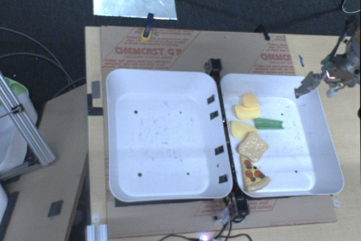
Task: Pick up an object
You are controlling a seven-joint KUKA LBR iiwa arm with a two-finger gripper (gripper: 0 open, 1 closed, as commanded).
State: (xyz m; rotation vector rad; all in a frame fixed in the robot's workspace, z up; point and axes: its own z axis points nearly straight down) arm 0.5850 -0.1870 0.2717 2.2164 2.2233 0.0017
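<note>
The fingers (308, 86) hang over the right bin's (316, 144) far right corner; how far open they are I cannot tell. The toy food (252, 135), including a green bean (268, 123), lies well left of them, nearer the camera.

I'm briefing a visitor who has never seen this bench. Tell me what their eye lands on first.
First, the cluster of toy food along the left side of the right bin: yellow pieces, a green stick, a cracker and a pizza slice. Next, the hand above that bin's far right corner, away from the food.
</note>
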